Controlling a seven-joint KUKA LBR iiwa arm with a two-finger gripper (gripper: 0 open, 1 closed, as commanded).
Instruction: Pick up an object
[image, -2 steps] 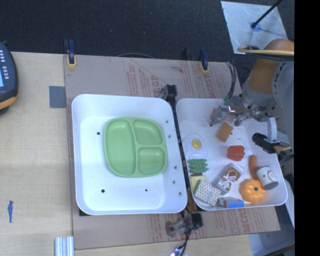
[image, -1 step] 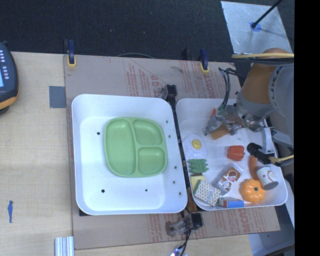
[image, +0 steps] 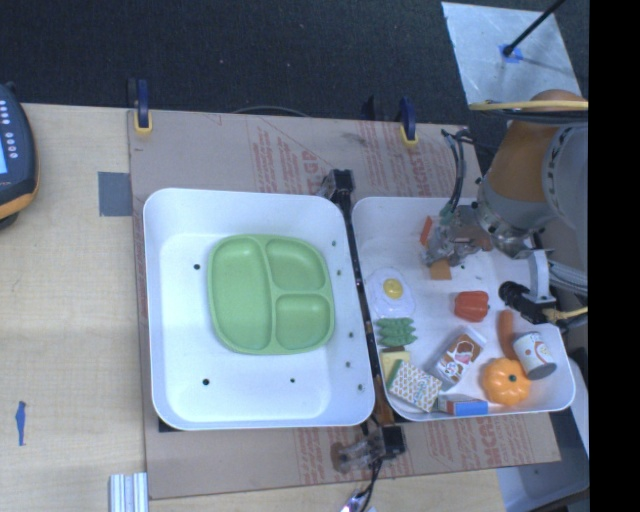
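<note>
My gripper (image: 443, 250) hangs low over the right bin (image: 420, 212), toward its twelve o'clock end. Just beneath it, at about six o'clock, lies a small tan block (image: 440, 269). I cannot tell how wide I stand, nor whether I touch the block; nothing is plainly in my hold. It looks light, stiff and hard, not fragile, best pinched across its flat sides. At four o'clock from me sits a red pepper (image: 471, 305), likely slick plastic. The left bin (image: 180, 400) carries a green plate (image: 270, 295).
</note>
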